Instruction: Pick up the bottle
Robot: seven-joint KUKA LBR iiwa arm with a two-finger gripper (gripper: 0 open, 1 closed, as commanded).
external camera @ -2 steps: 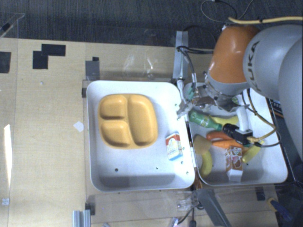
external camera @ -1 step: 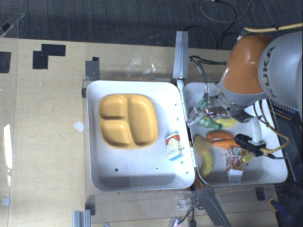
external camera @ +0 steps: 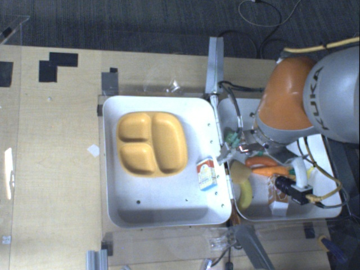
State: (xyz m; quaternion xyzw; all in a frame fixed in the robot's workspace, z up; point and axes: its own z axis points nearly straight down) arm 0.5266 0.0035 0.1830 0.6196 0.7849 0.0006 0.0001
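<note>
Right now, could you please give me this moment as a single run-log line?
arm: over right bin | gripper: fingers hidden | left bin: yellow tray, small carton | right bin: banana, carrot | bottle: unidentified

robot lab, kuka arm (external camera: 315, 100), 2 bins (external camera: 112, 167)

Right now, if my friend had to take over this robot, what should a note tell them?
Arm: the grey arm with the orange band hangs over the right white bin; its gripper is hidden underneath, so I cannot tell whether it holds anything.
Things: the right bin holds a yellow banana, an orange carrot-like piece and other clutter; I cannot pick out the bottle for sure.
The left white bin holds a yellow divided plate and a small red-and-white carton.
Done: no pickup seen.
Left: find, grip and lift the bottle.
</note>
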